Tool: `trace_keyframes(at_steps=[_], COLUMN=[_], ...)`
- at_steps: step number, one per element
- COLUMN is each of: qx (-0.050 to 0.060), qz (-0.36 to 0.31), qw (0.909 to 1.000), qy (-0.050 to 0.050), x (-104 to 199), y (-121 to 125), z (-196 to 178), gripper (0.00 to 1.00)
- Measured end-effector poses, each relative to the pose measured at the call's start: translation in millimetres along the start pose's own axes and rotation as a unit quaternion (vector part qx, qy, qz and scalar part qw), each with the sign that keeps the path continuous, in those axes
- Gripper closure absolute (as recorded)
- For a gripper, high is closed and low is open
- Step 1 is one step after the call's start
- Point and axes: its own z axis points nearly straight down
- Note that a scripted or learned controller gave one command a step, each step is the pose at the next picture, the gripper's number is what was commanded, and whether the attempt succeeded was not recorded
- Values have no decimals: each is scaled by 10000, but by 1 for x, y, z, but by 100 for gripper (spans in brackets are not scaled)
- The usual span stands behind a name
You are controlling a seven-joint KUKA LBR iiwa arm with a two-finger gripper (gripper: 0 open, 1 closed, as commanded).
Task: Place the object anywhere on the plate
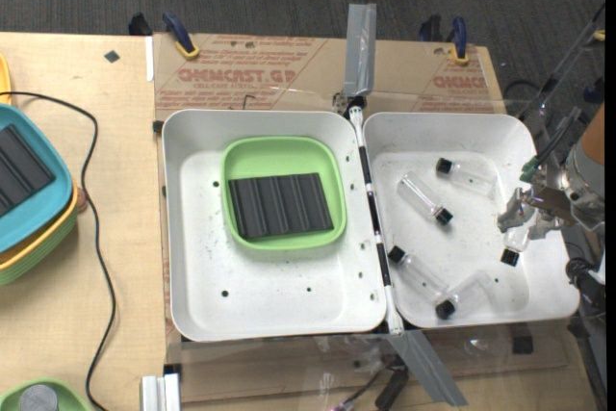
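Nearest the camera, along the bottom edge of the worktop (87, 207), lie some dark tools or clips just below the seam of the two bins. Above them, the right bin (423, 135) holds several clear plastic vials with black caps: one near the middle (424, 201), one toward the top (464, 170), one at the lower left (416, 269) and one at the lower middle (462, 295). A fifth vial (512, 248) stands at the bin's right side, directly under the end effector (521, 218), which hangs over that edge on the grey arm.

Whether the end effector is open, closed or gripping that vial I cannot tell; the metal parts blur together there, and the vial may only be lying beneath it.

The green plate (281, 157) sits in the left bin (192, 236), with a dark ribbed insert (281, 205) covering most of its floor.

To do this step well, I judge the grasp should be confirmed first: clear, round vials slip and roll easily, so a grip across the body near the cap would be safest. The lift must clear the raised seam between the bins before the arm crosses left. Lowering close over the ribbed insert before letting go should help, since its grooves would probably keep the vial from rolling off.
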Motion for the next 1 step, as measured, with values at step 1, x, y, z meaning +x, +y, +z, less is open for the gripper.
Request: trace_keyframes(at_steps=[1], qx=[0], qz=[0], qw=[10000], qy=[0], x=[0], y=[0], z=[0], gripper=[0])
